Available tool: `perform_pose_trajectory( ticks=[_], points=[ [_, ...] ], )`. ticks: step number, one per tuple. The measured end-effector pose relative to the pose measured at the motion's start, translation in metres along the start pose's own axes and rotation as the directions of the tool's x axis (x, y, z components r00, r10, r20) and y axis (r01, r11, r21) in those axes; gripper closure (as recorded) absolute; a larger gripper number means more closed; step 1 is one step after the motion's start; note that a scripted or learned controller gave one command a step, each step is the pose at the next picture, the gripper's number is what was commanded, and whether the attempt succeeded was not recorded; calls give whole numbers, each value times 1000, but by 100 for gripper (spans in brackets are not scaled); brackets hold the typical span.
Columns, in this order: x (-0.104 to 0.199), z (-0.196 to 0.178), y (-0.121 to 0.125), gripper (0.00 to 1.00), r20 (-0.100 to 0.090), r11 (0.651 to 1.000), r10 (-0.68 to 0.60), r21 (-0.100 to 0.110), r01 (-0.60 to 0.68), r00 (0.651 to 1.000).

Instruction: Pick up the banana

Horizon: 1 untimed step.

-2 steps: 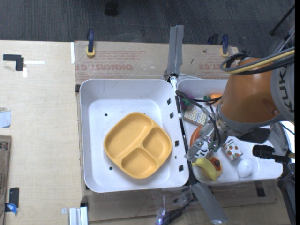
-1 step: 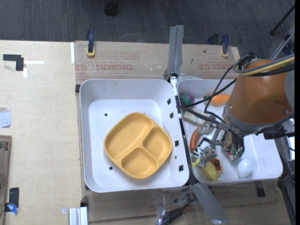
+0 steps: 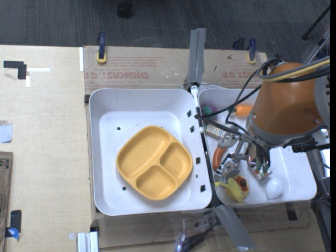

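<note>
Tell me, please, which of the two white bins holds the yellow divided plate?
The left bin holds the yellow plate; the right bin, under the arm, holds small items instead.

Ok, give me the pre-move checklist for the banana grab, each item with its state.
1. Banana located: ok, it lies at the near edge of the right bin.
2. Pincer over the banana: not ok, it hangs just above and beyond it.
3. Banana between the pincer's fingers: not ok, it lies on the bin floor.
4. Clear room around the banana: not ok, a red object touches it and a white egg-shaped object lies beside it.
5. Pincer opening: cannot tell, cables and clutter mask it.
6. Yellow plate out of the way: ok, it sits in the left bin.
</note>
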<state>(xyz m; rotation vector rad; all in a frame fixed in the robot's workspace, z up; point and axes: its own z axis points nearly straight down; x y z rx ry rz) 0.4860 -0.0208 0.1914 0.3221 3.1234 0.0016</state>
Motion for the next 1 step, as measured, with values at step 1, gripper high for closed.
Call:
perform_pose_trajectory(
  ticks=[1],
  points=[
    [1, 0, -33, 0, -1, 962, -273, 0, 273, 962]
  ],
)
